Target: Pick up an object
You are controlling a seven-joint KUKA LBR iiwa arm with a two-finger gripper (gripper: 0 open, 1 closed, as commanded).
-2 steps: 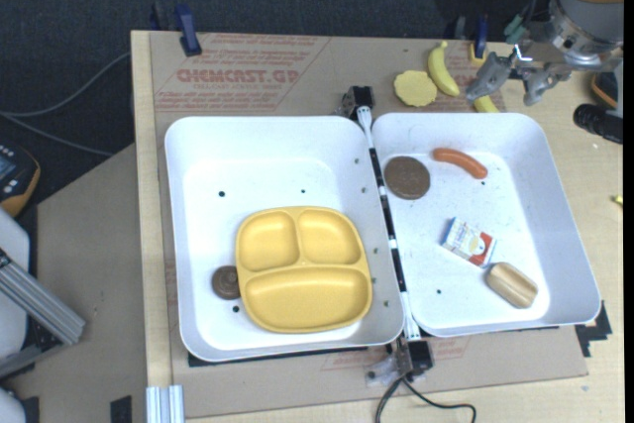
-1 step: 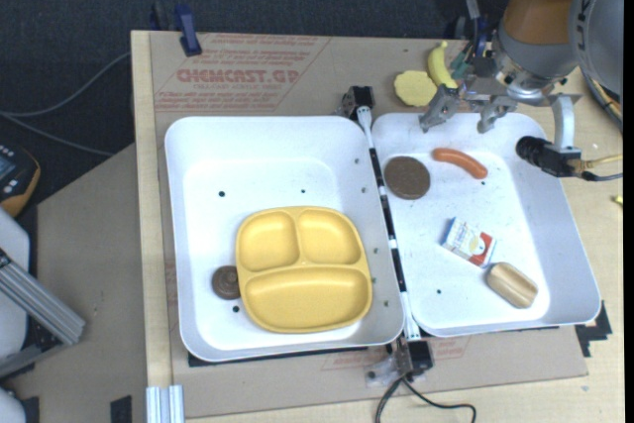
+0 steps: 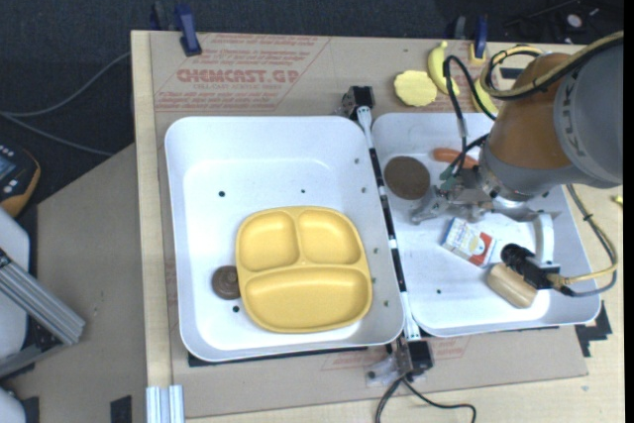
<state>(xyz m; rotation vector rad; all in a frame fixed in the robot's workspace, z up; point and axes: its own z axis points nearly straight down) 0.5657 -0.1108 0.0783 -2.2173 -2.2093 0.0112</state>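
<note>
Yellow divided plate (image 3: pixel 300 268) occupies the left bin (image 3: pixel 198 154). In the right bin (image 3: pixel 426 307), the gripper (image 3: pixel 443 203), its grasp state indiscernible, hangs between the brown disc (image 3: pixel 406 176) and the small carton (image 3: pixel 466 241); crowding risks a glancing, failed grasp.

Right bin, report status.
Gripper low in right bin, nothing visibly held. Brown disc just beside it. Small carton and wooden block nearby.

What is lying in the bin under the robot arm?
In the right bin: a brown disc, a small printed packet, a tan block and something orange. The arm covers whatever lies beneath it.
</note>
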